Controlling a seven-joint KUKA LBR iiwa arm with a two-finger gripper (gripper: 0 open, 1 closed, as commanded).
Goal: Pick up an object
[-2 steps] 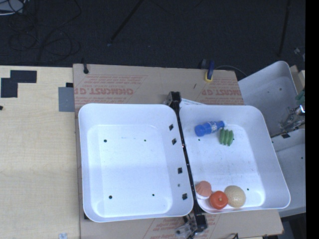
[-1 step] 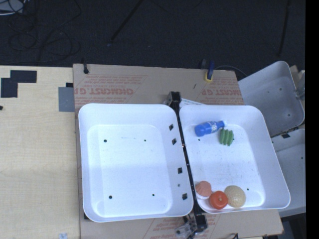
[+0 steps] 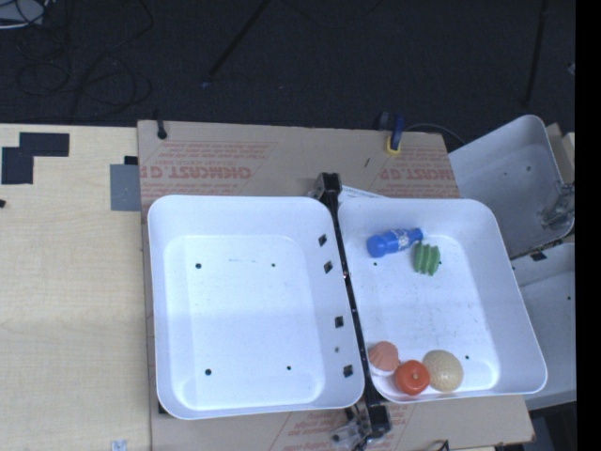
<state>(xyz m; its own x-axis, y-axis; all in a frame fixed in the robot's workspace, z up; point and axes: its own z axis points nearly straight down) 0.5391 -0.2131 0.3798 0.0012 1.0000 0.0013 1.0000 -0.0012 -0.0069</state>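
Objects: all five in right bin (image 3: 423, 318). Claw: how far open, any hold, cannot tell. Bottle (image 3: 394, 241) and green piece (image 3: 427, 258) lie flat near far edge, clear of walls, likely easiest picks. Three balls (image 3: 411, 378) crowd near-left corner, probably rolled there. Left bin (image 3: 244, 308) alongside.

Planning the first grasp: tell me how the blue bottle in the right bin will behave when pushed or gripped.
The blue bottle lies on its side on the right bin floor, so it would probably roll if nudged across its length. Its rounded, smooth-looking body may slip between fingers. It seems small, likely light. The green object lies close beside it and could get bumped.
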